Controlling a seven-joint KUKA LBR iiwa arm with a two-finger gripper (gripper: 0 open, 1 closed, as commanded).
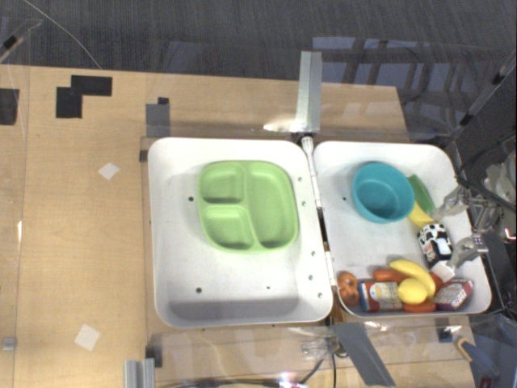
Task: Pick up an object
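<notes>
Camera view, near edge first: the right bin's (339,217) front wall had the clutter jammed against it: a small bottle (378,296) lying on its side with a red and white label, text too small to read, a yellow banana (412,272), an orange fruit (414,293) and a red packet (454,294), all touching or overlapping. My guess: dumped loose, so they slid into that corner. Just behind them sat a black-and-white cow-patterned toy (435,242). Claw (468,226) sat over the bin's right rim, beside that toy, nothing seen between the fingers; opening width I couldn't tell. Further back was a teal bowl (382,191), upright, with a green piece (421,192) and a yellow piece (421,214) just beside it. Left bin (170,281) held a green divided plate (246,205), well apart from the rest. Any right-bin item qualified as the pick target; the toy looked closest. Worktop (73,241) had black marker patches, no writing.
</notes>
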